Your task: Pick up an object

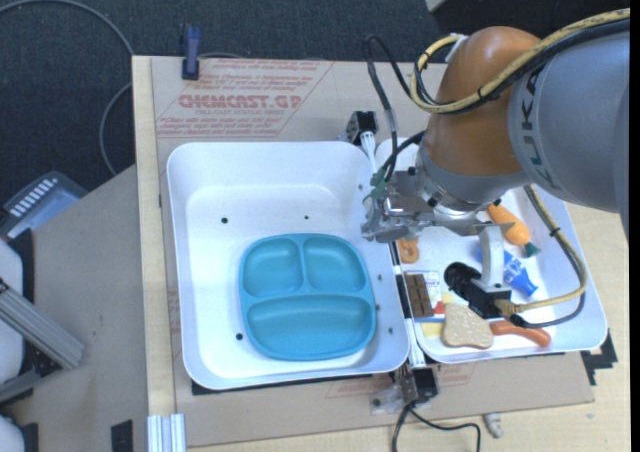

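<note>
The things to pick lie together in the right bin (pixel 592 318), mostly in its near half. A flat beige piece (pixel 467 327) with a rounded top lies near the front rim, and a long red-orange thing (pixel 527 334) lies just beside it on the right. To the left of the beige piece, along the left wall of this bin, lies a dark bar (pixel 417 298) with pale and yellow stripes, and a small orange-brown piece (pixel 408 252) lies just behind the bar. Farther right there are a blue and white packet (pixel 520 276) and, behind it, an orange carrot (pixel 511 226) that is partly under the arm. The gripper (pixel 383 230) is over the place where the two bins meet, just behind the small orange-brown piece, and nothing is seen held in it; I cannot tell if the jaws are wide or narrow. The grey and orange arm (pixel 490 110) comes in from the right and covers the far part of the right bin. The left bin (pixel 200 180) holds a blue plate (pixel 305 295) with three compartments, lying flat in its near half. Both bins stand on the bench (pixel 147 270), on a brown sheet with red print (pixel 240 100) behind them.
</note>
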`<move>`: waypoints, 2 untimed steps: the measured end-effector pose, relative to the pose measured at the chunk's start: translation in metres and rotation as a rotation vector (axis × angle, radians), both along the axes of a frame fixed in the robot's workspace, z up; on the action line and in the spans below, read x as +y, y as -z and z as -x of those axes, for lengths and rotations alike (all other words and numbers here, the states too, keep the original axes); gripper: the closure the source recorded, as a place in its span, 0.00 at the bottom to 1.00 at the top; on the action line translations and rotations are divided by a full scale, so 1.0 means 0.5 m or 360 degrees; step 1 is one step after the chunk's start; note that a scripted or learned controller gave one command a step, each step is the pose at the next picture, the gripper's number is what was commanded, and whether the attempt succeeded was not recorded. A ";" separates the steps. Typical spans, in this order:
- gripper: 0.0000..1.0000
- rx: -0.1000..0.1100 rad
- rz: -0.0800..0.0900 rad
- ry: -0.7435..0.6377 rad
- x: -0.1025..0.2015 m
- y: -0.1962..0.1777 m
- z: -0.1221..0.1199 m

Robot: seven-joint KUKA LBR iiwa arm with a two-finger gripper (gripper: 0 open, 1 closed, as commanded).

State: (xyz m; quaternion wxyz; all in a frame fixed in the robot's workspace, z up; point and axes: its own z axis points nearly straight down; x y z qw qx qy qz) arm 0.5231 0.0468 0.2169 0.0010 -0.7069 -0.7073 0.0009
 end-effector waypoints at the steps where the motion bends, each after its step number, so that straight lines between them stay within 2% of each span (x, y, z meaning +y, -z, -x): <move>1: 1.00 -0.0005 0.0002 0.0003 -0.137 -0.028 0.011; 2: 1.00 -0.0006 0.0000 -0.0001 -0.040 -0.062 -0.008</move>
